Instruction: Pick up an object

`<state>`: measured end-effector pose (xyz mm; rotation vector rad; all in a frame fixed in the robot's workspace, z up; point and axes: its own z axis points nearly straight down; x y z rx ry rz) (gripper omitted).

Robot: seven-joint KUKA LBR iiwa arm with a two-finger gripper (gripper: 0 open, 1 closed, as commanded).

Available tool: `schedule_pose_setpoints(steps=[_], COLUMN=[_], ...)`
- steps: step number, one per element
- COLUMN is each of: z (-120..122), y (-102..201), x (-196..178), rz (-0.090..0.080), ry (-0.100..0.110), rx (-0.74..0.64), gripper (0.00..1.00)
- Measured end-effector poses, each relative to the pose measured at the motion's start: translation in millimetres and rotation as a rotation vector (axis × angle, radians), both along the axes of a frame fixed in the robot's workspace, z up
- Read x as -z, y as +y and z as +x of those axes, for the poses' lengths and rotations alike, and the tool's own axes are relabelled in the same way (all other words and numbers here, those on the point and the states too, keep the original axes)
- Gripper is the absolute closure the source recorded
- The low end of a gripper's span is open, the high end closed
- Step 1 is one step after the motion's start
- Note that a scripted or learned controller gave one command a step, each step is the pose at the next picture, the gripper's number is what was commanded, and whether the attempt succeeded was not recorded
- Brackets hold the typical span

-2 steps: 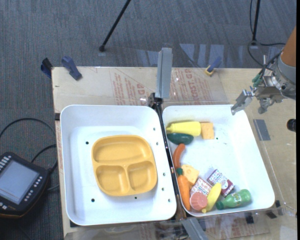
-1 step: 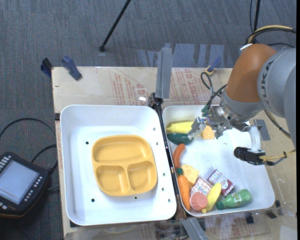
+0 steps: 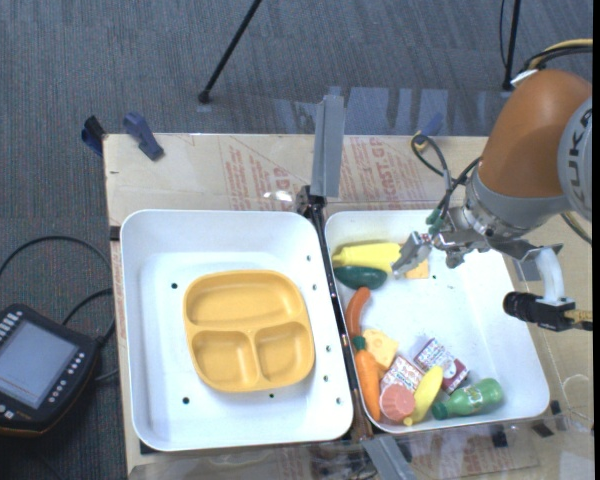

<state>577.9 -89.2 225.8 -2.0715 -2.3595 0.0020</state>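
Hovering by the yellow corn (image 3: pixel 365 256), gripper (image 3: pixel 412 258) state untellable.
You faced light, stiff, slick plastic; its middle suited grasping.

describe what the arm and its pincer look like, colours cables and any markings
The arm has a rounded orange section over a grey wrist, with dark lettering partly visible on a pale casing at the right edge. Black and yellow cables loop beside it. The pincer is small, metallic grey with dark parts.
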Motion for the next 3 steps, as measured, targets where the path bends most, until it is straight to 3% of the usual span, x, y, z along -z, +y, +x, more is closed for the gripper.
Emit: schedule_pose_setpoints(steps=[1,2,3], z=[44.4,66.5,66.2], y=[-12.9,-31.2,-23.5], x=[67.9,138.7,139.0], rz=[0.002,0.002,0.000], ry=[0.008,0.004,0.002], rx=[-0.169,-0.154,-0.230], gripper=[0.00,0.00,0.00])
